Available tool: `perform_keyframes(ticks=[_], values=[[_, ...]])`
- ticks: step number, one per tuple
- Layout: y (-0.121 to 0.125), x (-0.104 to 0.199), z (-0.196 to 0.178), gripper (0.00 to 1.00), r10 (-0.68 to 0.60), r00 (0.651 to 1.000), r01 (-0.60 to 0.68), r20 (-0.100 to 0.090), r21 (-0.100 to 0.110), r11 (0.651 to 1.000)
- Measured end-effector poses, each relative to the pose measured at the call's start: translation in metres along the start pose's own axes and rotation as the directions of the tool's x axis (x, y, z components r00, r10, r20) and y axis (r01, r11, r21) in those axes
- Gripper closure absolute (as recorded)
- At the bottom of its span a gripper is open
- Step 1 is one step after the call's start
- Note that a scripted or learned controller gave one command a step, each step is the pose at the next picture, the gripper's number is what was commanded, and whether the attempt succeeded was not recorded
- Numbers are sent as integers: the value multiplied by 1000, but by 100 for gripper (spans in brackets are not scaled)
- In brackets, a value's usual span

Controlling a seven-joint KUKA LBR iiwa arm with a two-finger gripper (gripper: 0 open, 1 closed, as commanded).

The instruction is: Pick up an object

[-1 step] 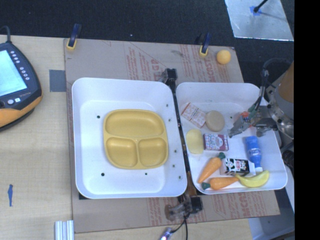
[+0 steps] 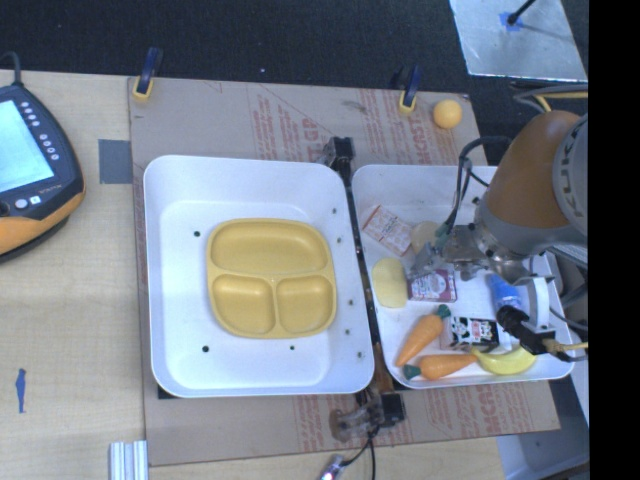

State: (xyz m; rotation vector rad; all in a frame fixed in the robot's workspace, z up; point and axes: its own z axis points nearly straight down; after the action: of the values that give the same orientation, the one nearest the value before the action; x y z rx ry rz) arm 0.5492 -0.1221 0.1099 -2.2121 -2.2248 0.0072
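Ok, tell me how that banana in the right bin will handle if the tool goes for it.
The banana looks like glossy moulded plastic, so probably light, stiff and a bit slippery. Its curved, rounded body may rock or spin when nudged. It lies against the bin's near wall, touching a carrot, so it will likely jostle that.

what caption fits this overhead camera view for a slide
KUKA arm's gripper lowered over the cluttered right bin near a pink packet, while a yellow divided plate sits in the left bin.

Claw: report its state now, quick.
Claw: low in the right white bin, over the small pink-and-white packet; whether it grips anything cannot be told.
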Motion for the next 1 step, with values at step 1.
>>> perform_keyframes(ticks=[1], values=[[62,28,18,0,-1,1000,1,1,-1,1000]])
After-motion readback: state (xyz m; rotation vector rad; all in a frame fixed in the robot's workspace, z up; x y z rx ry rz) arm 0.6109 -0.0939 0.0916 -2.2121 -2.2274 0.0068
